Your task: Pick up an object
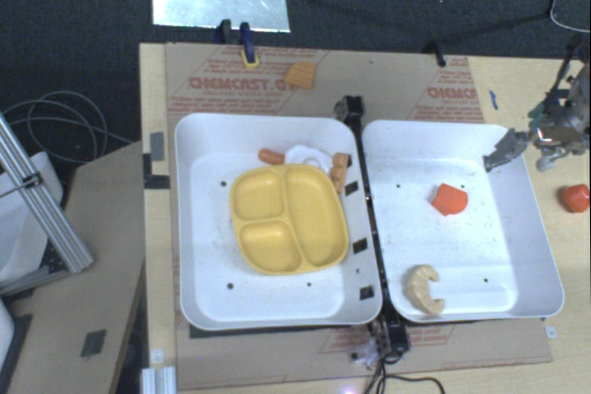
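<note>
Reaching in from the right edge, the gripper [519, 152] hangs over the far right rim of the right bin [526, 226]; one dark finger [503, 152] slants toward the bin floor, and the others are blurred against the wrist, so I cannot tell whether they are spread or closed. Nothing shows between them.

On the floor of the right bin lies an orange block [450, 198], left of and nearer than the gripper and apart from it. A pale croissant-shaped piece [424, 289] lies at the near side of the same bin, well apart from the block.

In the left bin [199, 226] a yellow three-compartment tray [288, 219] lies roughly in the middle. Just beyond its far edge are a small orange sausage-shaped piece [271, 157], a white item [309, 157] and a tan stick-like piece [340, 167], all near one another and close to the tray's rim.

Outside the bins, a red object [575, 197] sits on the desk [554, 97] to the right of the right bin, and a tan block [300, 75] lies on the cardboard beyond the left bin.
</note>
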Action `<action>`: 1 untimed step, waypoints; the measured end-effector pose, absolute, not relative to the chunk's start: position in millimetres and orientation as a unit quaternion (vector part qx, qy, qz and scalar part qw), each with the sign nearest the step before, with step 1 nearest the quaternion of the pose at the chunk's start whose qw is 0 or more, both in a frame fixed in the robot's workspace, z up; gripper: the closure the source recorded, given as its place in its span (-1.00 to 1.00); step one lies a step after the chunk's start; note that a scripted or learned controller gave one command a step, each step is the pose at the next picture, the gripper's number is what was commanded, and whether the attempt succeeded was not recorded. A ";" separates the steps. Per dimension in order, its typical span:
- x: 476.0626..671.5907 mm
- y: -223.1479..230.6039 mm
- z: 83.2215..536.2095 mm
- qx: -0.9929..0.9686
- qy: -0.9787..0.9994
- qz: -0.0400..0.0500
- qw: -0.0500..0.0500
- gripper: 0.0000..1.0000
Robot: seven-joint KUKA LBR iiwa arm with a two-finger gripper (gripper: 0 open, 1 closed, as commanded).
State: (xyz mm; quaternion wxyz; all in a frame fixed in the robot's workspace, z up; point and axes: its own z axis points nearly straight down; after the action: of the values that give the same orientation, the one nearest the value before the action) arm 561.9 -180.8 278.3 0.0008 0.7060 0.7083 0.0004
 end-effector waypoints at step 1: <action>593.1 -185.7 220.5 0.705 0.709 0.000 0.000 -1.00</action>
State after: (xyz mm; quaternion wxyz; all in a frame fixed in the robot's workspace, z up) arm 593.1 -185.7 220.5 0.0003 0.7049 0.7093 -0.0001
